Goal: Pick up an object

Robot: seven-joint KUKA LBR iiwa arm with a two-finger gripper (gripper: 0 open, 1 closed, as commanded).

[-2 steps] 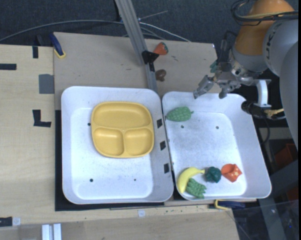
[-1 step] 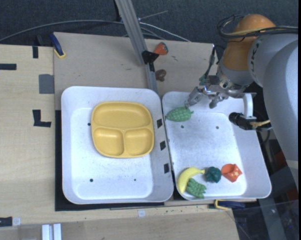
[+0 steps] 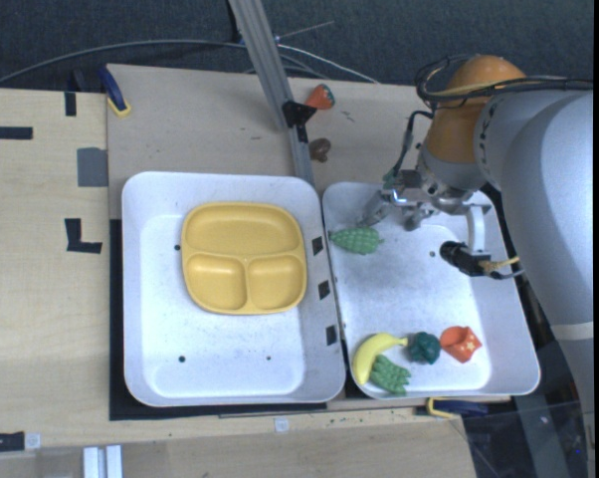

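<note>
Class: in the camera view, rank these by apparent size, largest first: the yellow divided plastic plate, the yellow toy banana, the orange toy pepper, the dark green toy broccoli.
1. Yellow divided plastic plate
2. Yellow toy banana
3. Orange toy pepper and dark green toy broccoli: too alike to rank.

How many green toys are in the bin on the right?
3: a light green one by the gripper at the top, a dark green one and a leafy one at the bottom.

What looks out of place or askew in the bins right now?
Nothing looks spilled or damaged. The yellow tray lies flat in the left bin, a little askew to its walls. In the right bin, a green toy lies apart by the tool; the banana and other toys crowd the near edge.
</note>
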